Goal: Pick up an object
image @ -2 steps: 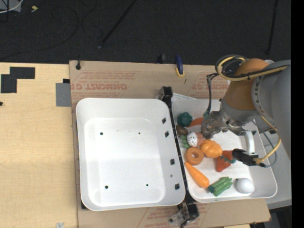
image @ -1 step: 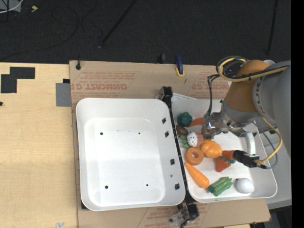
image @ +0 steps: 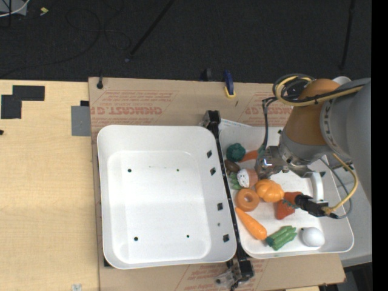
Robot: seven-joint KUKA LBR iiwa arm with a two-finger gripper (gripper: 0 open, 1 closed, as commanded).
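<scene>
Bench (image: 151,96) beneath everything, cardboard-topped. Carried two white bins clamped edge to edge, probably so neither would slide: left bin (image: 115,162), then right bin (image: 339,238) with all the toys heaped toward its near side. Leaned in from the right as a grey arm (image: 345,126), bent low over that heap, apparently to bring the gripper (image: 265,162) down among the toys. Could not tell whether spread or closed; saw nothing clearly pinched. Judged the likeliest target to be the orange pumpkin-like toy (image: 270,191), lying just beside and below the gripper, apart from it as far as visible. Flanked by an orange ring (image: 247,199), a carrot (image: 251,223), a red piece (image: 284,211), a white egg (image: 312,237).
</scene>
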